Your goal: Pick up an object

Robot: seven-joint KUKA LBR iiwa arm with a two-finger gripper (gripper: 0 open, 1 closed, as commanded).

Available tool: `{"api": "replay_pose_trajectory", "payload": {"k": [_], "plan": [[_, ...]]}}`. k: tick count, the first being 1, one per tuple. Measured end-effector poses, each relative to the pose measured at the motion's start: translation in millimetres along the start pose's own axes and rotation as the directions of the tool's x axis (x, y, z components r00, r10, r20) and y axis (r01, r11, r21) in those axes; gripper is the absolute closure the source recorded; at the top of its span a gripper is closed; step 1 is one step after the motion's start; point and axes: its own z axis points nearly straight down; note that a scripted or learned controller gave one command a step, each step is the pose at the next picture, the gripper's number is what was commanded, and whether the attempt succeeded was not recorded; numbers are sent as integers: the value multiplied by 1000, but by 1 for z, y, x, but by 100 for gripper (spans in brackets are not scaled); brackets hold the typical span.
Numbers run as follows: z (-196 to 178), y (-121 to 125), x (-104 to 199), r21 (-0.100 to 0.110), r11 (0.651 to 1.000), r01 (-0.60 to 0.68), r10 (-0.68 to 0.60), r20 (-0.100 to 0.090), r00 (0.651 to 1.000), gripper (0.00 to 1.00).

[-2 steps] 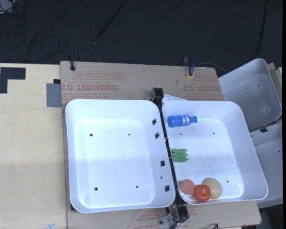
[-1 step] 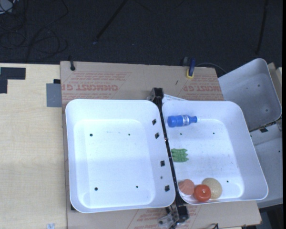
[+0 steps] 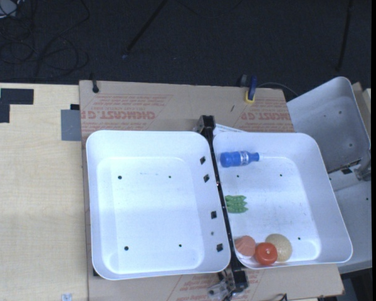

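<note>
In the camera view, the pick had not begun as far as could be judged. Every object lay loose on the floor of the right bin (image 3: 329,199), and nothing was raised off it. The whole task was therefore left: choosing an object, closing on it and lifting it clear. Whether the gripper stood open or closed could not be told.

The left bin (image 3: 91,187) sat just beside the right one, the two rims meeting along a dark strip running from about 12 o'clock to 6 o'clock through the middle of the bench.

Four candidates sat in the right bin. A blue bottle (image 3: 239,158) lay on its side at about 10 o'clock in that bin, near the top-left corner, its paler cap end pointing toward 3 o'clock. It looked smooth and rounded, and I judged it might roll under a poor grip. A small green item (image 3: 235,204), flat and ridged, lay by the left wall at about 9 o'clock; what it was could not be told. At about 6 o'clock, three round things clustered against the near wall: a pinkish ball (image 3: 244,245), a red-orange ball (image 3: 266,253) and a tan ball (image 3: 279,246), touching or nearly so. I judged that crowding would make a clean grasp there harder than on the bottle, which lay well apart.
</note>
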Motion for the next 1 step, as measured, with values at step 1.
{"api": "replay_pose_trajectory", "payload": {"k": [1], "plan": [[-51, 0, -1, -7, 1000, 2, -2, 3, 1000, 100]]}}
